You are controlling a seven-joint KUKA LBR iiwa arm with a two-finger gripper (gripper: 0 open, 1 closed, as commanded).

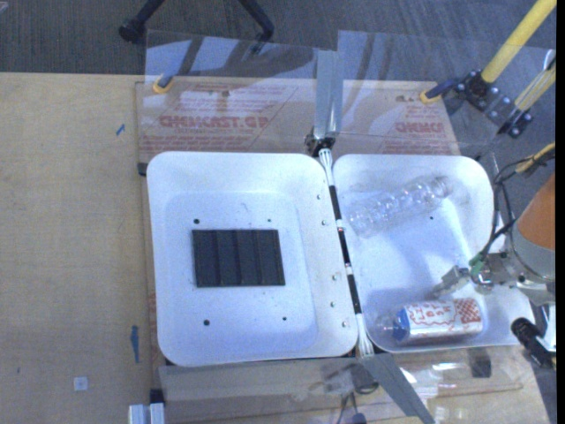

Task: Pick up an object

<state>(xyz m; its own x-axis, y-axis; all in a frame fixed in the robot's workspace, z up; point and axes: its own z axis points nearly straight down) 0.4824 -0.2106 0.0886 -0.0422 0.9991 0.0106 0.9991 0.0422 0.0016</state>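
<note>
In the right bin (484, 179), two candidates for picking. Near its front edge, a small bottle (437, 318) lying on its side: blue cap toward the left, white label with red print and a red-and-white checked patch toward the right. Farther back, a clear plastic bottle (399, 203), also on its side, slanting from lower left up to the right, well apart from the small one.

Just above the small bottle, at the bin's right side, the gripper (452, 278), pointing left and downward, metallic tips close over the white floor. Nothing seen between the fingers; whether spread or closed, impossible to tell from this angle. Behind it, grey wrist and a slice of orange band at the right edge.

In the left bin (168, 179), a flat dark ribbed slab (238, 257) lying square in the middle. Both bins shallow, white, with a few small dark holes in the floors, touching along a central seam.

Underneath, a pale wooden bench (66, 237). Behind the bins, clear panels with red lettering. Beyond, grey carpet, black tripod legs (199, 3), and a yellow pole (521, 29) clamped at upper right.
</note>
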